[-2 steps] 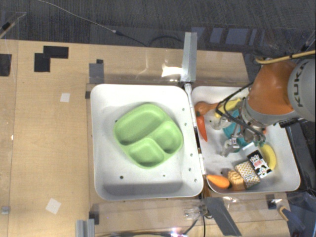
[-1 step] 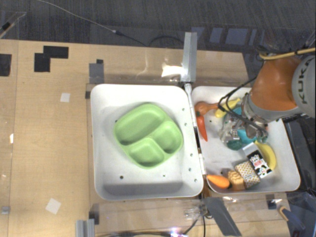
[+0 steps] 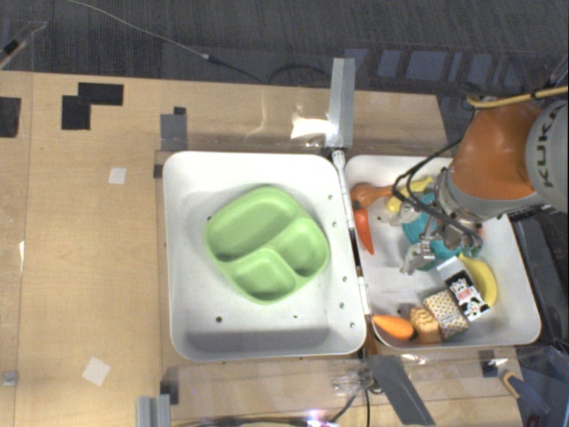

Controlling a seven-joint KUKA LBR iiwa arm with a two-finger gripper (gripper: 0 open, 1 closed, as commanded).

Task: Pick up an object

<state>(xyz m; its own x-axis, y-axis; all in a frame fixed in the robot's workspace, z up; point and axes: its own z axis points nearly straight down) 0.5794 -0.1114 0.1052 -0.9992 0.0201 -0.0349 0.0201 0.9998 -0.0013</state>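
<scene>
Hovering my gripper (image 3: 425, 258) mid right bin (image 3: 524, 327), grip unreadable; banana (image 3: 484, 278) by the right wall looks light, slick, best pinched mid-curve.

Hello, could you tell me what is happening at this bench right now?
The arm reaches in from the right, with its gripper low over the right bin, among small toy items: a banana, an orange carrot, a red pepper. Nothing is visibly held. The left bin holds a green divided plate.
</scene>
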